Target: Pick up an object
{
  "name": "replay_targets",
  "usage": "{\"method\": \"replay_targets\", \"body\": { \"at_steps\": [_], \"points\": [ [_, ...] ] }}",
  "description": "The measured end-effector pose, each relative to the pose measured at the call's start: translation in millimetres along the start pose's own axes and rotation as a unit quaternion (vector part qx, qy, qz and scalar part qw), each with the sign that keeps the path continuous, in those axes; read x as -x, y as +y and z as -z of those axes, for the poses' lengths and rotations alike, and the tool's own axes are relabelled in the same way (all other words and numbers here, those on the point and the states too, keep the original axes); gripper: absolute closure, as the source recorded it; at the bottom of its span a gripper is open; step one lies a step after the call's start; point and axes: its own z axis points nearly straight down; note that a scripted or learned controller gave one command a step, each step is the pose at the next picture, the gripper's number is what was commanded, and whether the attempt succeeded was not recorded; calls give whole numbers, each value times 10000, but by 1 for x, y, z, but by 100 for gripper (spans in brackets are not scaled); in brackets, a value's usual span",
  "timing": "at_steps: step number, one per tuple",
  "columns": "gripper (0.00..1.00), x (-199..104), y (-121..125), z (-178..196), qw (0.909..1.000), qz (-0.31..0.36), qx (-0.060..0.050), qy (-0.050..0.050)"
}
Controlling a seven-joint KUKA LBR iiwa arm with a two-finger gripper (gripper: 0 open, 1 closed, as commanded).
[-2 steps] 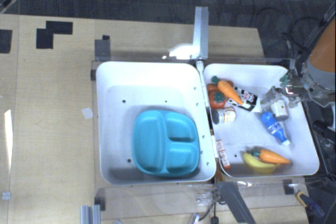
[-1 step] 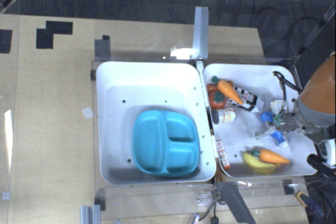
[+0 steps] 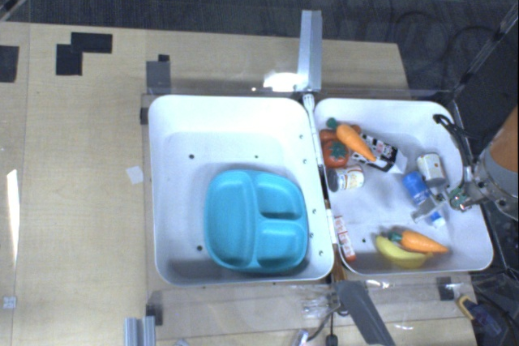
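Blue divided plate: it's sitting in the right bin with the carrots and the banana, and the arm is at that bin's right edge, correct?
Not quite. The blue divided plate lies in the left bin, alone. The carrots and the banana are in the right bin, and the arm is at that bin's right edge, as the camera view shows.

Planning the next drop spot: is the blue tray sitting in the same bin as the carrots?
No, the blue tray lies in the left bin, while both carrots lie in the right bin.
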Motion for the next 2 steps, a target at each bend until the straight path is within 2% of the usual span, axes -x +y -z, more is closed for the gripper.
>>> {"method": "replay_targets", "body": {
  "at_steps": [1,2],
  "points": [
    [0,-29,42,-49,9981,617,11,2],
    [0,-55,84,42,9968,802,4,8]
  ]
}}
